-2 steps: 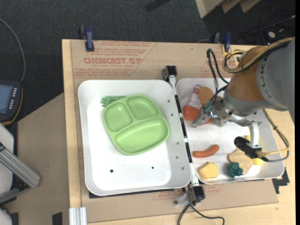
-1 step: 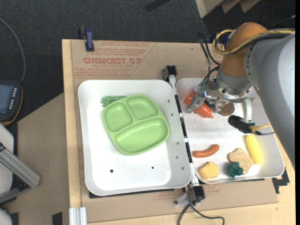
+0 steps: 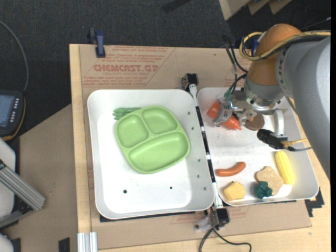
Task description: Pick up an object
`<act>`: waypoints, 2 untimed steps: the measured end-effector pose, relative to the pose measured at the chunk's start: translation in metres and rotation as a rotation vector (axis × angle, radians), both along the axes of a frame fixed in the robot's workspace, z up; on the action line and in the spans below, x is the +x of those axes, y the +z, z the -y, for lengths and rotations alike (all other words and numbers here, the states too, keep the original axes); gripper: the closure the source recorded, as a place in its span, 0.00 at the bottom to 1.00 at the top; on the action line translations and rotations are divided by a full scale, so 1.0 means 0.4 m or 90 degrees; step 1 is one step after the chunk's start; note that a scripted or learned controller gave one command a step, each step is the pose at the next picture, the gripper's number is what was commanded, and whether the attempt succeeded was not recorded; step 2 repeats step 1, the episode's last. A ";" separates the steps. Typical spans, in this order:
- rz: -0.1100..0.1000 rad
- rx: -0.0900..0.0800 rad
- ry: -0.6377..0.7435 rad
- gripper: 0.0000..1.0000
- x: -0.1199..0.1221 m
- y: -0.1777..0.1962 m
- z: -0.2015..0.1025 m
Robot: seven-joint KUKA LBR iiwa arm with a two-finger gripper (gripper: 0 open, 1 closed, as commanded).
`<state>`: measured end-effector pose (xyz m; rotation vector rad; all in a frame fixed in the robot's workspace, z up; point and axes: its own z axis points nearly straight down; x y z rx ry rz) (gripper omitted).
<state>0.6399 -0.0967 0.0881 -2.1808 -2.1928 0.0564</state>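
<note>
My gripper (image 3: pixel 230 112) is low over the far left part of the right bin (image 3: pixel 252 154). An orange-red carrot-like piece (image 3: pixel 214 110) lies right against its left side, and another orange-red piece (image 3: pixel 233 123) shows just below it. A brown round piece (image 3: pixel 255 122) sits close on its right. The gripper's body hides where it meets these pieces. Nearer the front of the same bin lie a red sausage (image 3: pixel 231 168), a yellow corn cob (image 3: pixel 284 165), a tan bread slice (image 3: pixel 270 177), a teal broccoli floret (image 3: pixel 262 190) and a yellow cheese wedge (image 3: pixel 234 190).
The left bin (image 3: pixel 105 182) holds a green divided plate (image 3: pixel 152 138) with a small green leafy piece (image 3: pixel 124 112) at its far left corner. The wall between the bins (image 3: pixel 203 140) runs just left of the gripper. The arm covers the right bin's far right corner.
</note>
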 end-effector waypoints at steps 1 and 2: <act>0.040 -0.003 -0.001 1.00 -0.173 0.256 -0.141; 0.040 -0.003 -0.001 1.00 -0.173 0.256 -0.141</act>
